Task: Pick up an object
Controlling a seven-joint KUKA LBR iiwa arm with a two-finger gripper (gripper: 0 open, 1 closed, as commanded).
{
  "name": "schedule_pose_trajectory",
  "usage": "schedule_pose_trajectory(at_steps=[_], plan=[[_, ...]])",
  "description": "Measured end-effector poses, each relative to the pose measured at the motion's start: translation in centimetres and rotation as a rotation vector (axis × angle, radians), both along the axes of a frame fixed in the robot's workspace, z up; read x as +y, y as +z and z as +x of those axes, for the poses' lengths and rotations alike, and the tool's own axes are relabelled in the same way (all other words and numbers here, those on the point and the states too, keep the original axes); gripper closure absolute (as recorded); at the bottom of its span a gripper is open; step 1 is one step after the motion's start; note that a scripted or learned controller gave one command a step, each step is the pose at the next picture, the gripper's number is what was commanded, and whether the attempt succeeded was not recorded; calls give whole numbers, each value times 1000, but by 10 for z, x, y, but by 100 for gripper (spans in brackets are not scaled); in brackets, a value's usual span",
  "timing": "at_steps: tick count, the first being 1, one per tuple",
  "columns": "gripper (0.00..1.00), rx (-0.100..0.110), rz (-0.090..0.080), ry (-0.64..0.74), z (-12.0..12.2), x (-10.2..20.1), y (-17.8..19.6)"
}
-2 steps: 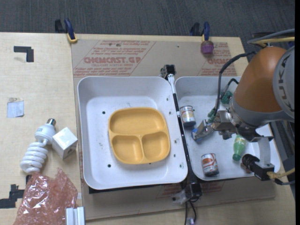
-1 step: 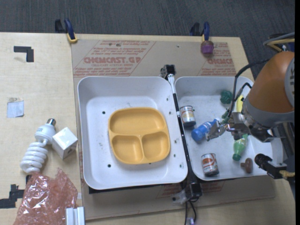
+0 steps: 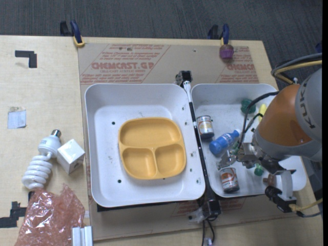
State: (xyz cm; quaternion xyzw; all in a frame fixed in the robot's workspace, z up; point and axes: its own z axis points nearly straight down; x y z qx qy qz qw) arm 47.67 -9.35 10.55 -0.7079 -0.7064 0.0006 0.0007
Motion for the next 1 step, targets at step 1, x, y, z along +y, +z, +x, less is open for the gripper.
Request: schedule_pose_trajectory(at_steps=[1], plan=[[0,-1,1,1,1,1,-13]])
